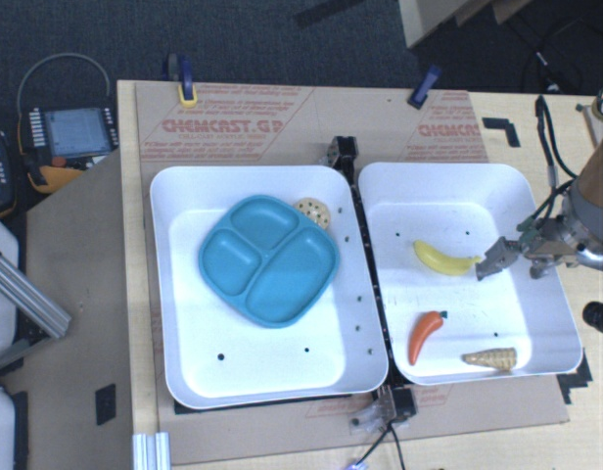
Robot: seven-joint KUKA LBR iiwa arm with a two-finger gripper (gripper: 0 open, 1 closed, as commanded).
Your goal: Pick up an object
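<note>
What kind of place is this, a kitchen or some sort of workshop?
Most likely a robotics lab bench, not a kitchen. A gripper reaches over two white bins holding what look like toy foods, such as a banana, and a handheld control screen lies beside the bench.

looks like a robotics lab setup, not anyone's kitchen. two white bins (174,292) are sitting on a plywood bench (135,262) lined with printed protective film, with clamps (187,84) gripping the edge at 12 o'clock. a teach pendant (71,132) is lying on dark carpet at 10 o'clock, aluminium extrusion (27,297) is poking in at 9, and cables (380,448) are trailing out at 6.
</note>
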